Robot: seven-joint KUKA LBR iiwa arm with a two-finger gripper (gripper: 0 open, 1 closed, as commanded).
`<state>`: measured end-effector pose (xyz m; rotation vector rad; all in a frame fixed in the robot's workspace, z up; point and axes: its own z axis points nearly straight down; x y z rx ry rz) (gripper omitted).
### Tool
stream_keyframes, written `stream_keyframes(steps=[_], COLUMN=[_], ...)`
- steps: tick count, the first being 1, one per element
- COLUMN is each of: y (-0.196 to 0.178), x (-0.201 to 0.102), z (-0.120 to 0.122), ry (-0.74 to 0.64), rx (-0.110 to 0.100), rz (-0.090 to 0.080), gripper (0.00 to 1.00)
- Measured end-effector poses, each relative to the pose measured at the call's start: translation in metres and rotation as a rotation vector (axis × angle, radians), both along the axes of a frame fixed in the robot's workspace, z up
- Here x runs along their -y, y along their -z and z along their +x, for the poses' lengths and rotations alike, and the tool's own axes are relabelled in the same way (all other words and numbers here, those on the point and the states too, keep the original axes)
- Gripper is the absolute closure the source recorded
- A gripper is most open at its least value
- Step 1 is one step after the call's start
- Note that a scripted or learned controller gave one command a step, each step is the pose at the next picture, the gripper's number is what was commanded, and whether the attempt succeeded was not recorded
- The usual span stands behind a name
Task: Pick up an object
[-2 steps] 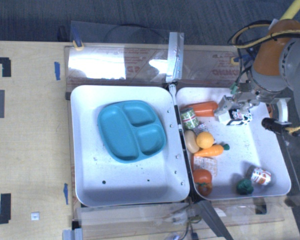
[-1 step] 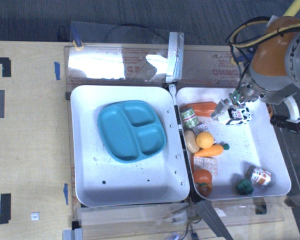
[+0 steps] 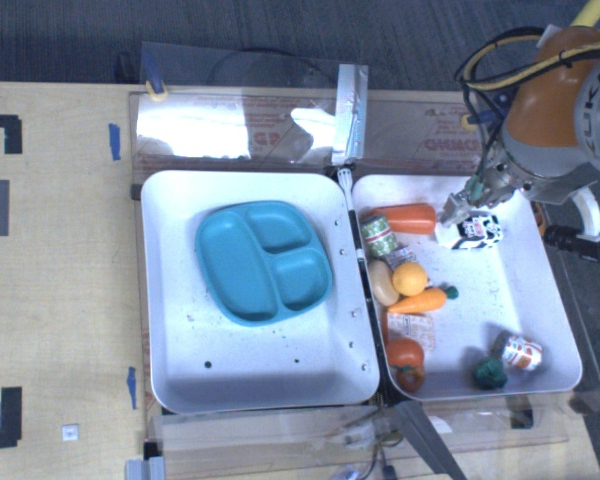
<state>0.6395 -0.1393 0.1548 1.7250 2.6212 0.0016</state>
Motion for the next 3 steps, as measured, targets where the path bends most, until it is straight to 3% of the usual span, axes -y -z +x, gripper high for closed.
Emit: stream_keyframes(steps=[1,2,3], y=[-0.087,-0.084,0.019], x=[-0.006,-0.006,0.008], z=[0.030,0.029,-0.005], ry=[-0.241,-0.240,-0.483], rx=[0.007,0.002,-0.007], rz=[-0.003,-0.002,0.002], gripper=[1.00,0.00,0.00])
